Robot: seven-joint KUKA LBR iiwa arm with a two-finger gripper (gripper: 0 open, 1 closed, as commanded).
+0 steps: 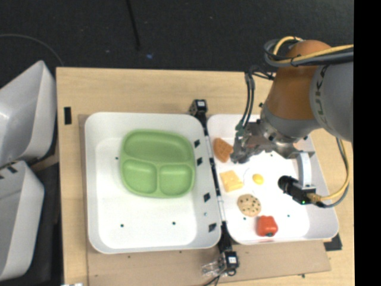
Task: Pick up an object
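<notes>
I read from the green divided tray [158, 162], which sits alone in the left bin [104, 231], likely a drop-off. Right of it, in the other bin [318, 222]: orange piece [222, 149], yellow cracker [231, 180], cookie [249, 205], yellow ball [258, 178], red pepper [266, 225]. The gripper [241, 154] hangs just beside the orange piece, probably the target. The wrist hides its tips; I cannot tell their state.
</notes>
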